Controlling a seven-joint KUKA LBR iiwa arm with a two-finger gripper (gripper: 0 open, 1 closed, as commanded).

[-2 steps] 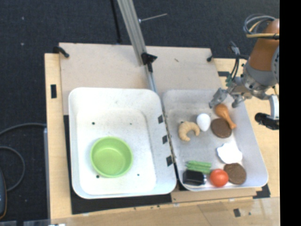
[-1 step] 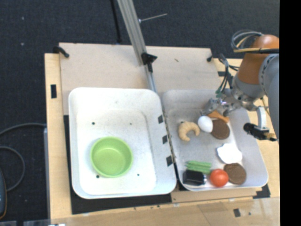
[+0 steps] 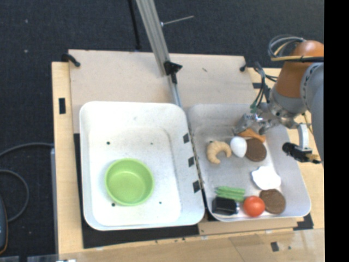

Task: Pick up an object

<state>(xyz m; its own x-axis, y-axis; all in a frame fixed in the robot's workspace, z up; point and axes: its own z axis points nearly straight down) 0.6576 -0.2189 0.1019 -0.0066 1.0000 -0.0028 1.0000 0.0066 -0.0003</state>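
Note:
The right bin [image 3: 210, 119] holds several small items. A tan croissant [image 3: 218, 151] lies beside a white egg [image 3: 238, 146] and a brown round cookie [image 3: 256, 150]. An orange piece [image 3: 254, 135] sits just behind the egg. My gripper [image 3: 250, 124] hangs low over the bin's back right part, right above the orange piece and close to the egg. Nearer the front lie a white lump [image 3: 265, 177], a second brown cookie [image 3: 272, 201], a red tomato [image 3: 253, 206], green beans [image 3: 229, 191] and a small black block [image 3: 224, 205].
The left bin [image 3: 136, 124] holds a green bowl [image 3: 128, 182] near its front. A metal pole [image 3: 155, 31] slants up from between the bins at the back. The arm's grey and orange body [image 3: 294, 81] stands over the right bin's far right corner.

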